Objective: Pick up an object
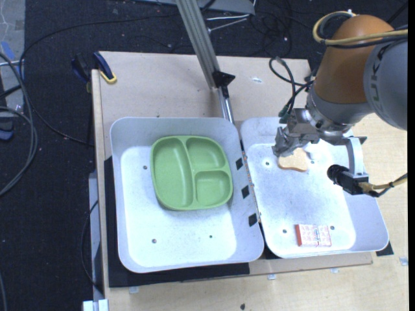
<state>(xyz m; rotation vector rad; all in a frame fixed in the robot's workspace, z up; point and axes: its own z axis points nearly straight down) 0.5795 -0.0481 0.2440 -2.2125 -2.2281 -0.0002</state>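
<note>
The end effector (290,149) is low over the back part of the right bin (343,238), near the bin's far left corner. It is right on top of a small tan thing that looks like a slice of toast (295,163). The toast lies flat on the bin floor, and its front edge pokes out from under the end effector. I cannot tell if the toast is gripped or just sitting under it. The grey arm (389,83) with its big orange band (353,60) comes in from the right and bends down to this spot. A black part with a cable (345,177) hangs off the arm, just to the right of the toast. Near the front of the same bin lies a small red and white packet (314,235), well apart from the toast. The left bin (130,238) holds a green plate (192,172) with three sections, sitting in the middle toward the back. The two bins sit side by side on the tan table (162,86). A grey metal pole (198,31) slants across the back of the table. Black cables lie on the dark floor around it.
</note>
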